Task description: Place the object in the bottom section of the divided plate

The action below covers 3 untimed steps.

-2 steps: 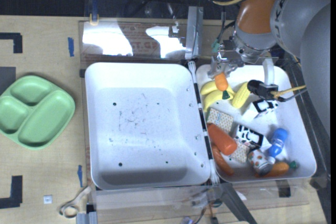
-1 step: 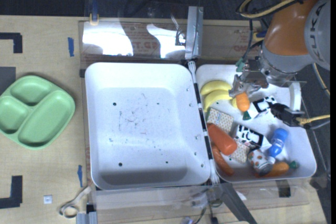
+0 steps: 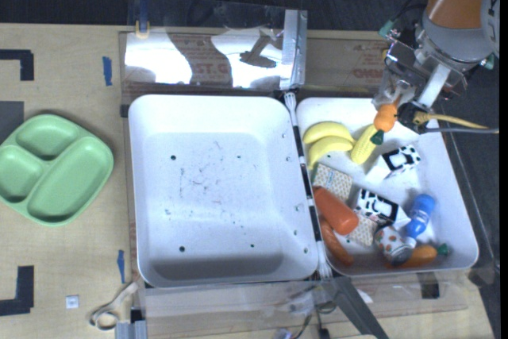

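Observation:
The green divided plate [image 3: 101, 163] lies on the wooden bench at far left, with two small sections at the back and one large section in front. Over the back of the right bin [image 3: 464, 210], my gripper [image 3: 390, 113] points down from the orange-banded arm. It is shut on a small round orange object [image 3: 385, 117], which sits between the fingertips just above the other items. The gripper is far to the right of the plate, with the whole left bin between them.
The right bin holds two bananas [image 3: 327, 137], a yellow corn cob [image 3: 364, 145], an orange-red piece [image 3: 336, 212], black-and-white blocks [image 3: 376, 204], a blue bottle [image 3: 419, 215] and more. The left bin [image 3: 143, 123] lies between it and the plate. A shiny panel [image 3: 214, 52] stands behind.

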### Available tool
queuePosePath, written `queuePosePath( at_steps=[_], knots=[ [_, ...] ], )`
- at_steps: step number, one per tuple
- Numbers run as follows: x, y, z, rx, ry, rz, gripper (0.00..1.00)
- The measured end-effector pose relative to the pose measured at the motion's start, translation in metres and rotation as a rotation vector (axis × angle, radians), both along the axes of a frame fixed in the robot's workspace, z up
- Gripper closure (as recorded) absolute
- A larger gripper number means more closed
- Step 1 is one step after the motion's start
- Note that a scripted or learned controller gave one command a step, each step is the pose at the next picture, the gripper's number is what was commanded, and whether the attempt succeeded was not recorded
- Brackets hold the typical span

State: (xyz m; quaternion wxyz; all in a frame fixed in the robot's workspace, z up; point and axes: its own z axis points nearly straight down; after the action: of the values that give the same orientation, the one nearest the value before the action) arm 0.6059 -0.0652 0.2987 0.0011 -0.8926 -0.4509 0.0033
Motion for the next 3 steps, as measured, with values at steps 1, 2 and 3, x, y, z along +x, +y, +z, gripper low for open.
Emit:
queuePosePath(
  at_steps=[1,2,3],
  knots=[
    [-0.128,0.077,-0.075,0.002,0.003,0.081,1.00],
    [-0.092,0.073,-0.116,-0.003,0.001,-0.436,1.00],
    [-0.092,0.073,-0.116,-0.003,0.001,-0.436,0.00]
  ],
)
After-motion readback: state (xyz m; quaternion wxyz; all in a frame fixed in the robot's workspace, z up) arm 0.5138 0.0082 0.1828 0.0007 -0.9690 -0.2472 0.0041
